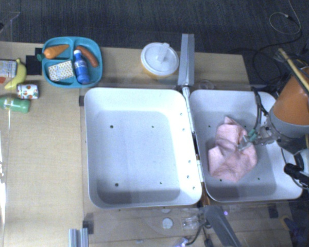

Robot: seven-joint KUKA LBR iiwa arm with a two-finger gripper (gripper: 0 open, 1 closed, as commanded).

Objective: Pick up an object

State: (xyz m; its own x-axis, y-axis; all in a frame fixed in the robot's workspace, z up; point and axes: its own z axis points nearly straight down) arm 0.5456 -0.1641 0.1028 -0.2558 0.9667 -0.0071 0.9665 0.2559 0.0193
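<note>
A crumpled pink cloth (229, 151) lies in the right bin (278, 187), near its middle. My gripper (249, 141) reaches in from the right and sits low at the cloth's right edge, its tips touching or pressing into the fabric. The arm's orange band (294, 104) is above the bin's right side. The fingertips are small and partly buried in the folds.
The left bin (139, 148) sits beside the right one, with a metal divider post (186, 60) at the back between them. A white lidded cup (159, 59) stands behind the bins. A blue tray of toy food (72, 62) and small items lie far left.
</note>
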